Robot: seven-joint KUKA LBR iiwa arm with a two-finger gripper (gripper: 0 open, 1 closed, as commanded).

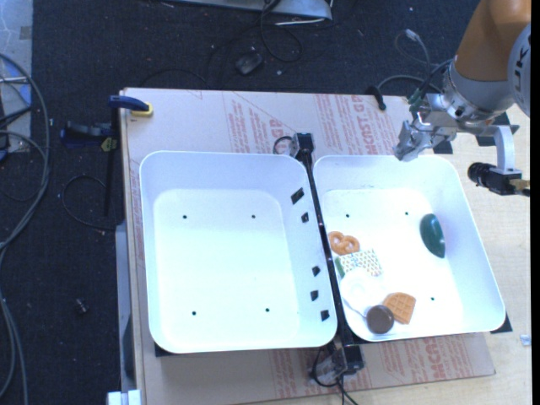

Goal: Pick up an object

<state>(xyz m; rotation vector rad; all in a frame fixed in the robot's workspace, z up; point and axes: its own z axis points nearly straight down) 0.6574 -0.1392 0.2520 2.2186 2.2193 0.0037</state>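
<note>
Single fixed overhead camera, slanted down, both bins [228, 171] framed.

You are looking at a brightly, evenly lit scene. Both white bins [228, 251] are so bright that their floors wash out, and the pale things in the right bin [405, 243] almost melt into it. Shadows are soft and faint, lying close under the bin rims. The dark carpet [76, 49] around the bench stays murky, with cables hard to trace. The picture is slightly soft and grainy overall. The arm [498, 32] at the upper right is cut by the edge, its orange part evenly lit.
</note>
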